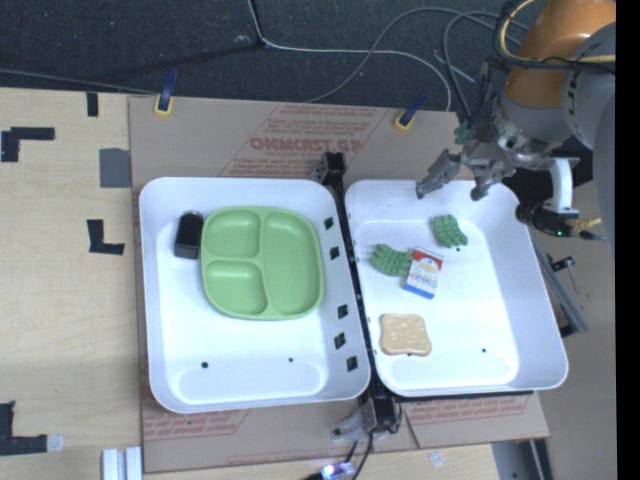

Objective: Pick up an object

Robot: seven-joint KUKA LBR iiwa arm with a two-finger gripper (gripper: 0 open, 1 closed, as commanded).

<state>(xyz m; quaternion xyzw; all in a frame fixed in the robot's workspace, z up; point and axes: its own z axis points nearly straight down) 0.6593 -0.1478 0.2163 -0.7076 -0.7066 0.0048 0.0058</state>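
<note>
We see the grey arm with its orange band [565, 18] reaching in from the right, its gripper [462, 180] poised over the far edge of the right bin [520, 308] with both fingers spread apart and nothing between them. Four small things lie on that bin's floor. Nearest the gripper is a green ridged piece [449, 230], just below and slightly left of the fingertips, apart from them. Further toward the bin's middle sit a second green piece [391, 260] and, touching or almost touching its right side, a small carton with red, white and blue faces [424, 272]. A slice of toast [405, 335] lies near the front, well apart from the gripper.

The left bin [170, 358] holds a pale green divided plate [262, 263] with three compartments — and a small black block [188, 235] just beside the plate's left rim. Both bins rest on a cardboard sheet [300, 138] on the wooden surface [60, 298].
</note>
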